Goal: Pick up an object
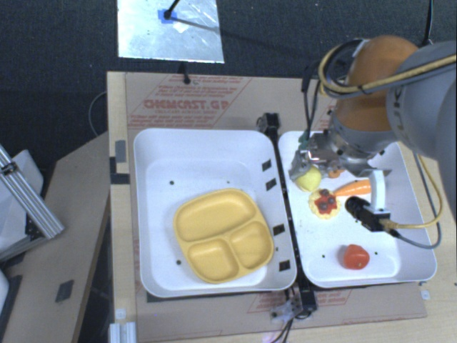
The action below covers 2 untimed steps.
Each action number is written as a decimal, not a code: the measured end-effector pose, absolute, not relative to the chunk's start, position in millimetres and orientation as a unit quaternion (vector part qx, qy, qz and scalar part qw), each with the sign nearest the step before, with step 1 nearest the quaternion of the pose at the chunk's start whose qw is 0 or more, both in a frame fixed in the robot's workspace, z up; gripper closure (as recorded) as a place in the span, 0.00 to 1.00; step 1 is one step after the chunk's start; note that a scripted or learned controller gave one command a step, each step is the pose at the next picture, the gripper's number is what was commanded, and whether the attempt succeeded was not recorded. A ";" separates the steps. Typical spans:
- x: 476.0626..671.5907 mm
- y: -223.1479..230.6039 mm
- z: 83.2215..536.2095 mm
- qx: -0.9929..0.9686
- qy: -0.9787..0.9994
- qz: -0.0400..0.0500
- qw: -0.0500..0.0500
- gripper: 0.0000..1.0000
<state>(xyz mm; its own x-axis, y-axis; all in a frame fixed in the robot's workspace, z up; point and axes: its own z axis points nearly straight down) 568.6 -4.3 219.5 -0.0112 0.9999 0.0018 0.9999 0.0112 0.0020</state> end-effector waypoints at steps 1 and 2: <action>570.5 44.0 230.3 0.703 0.711 0.002 0.000 1.00; 567.8 107.3 231.3 0.703 0.711 0.002 0.000 1.00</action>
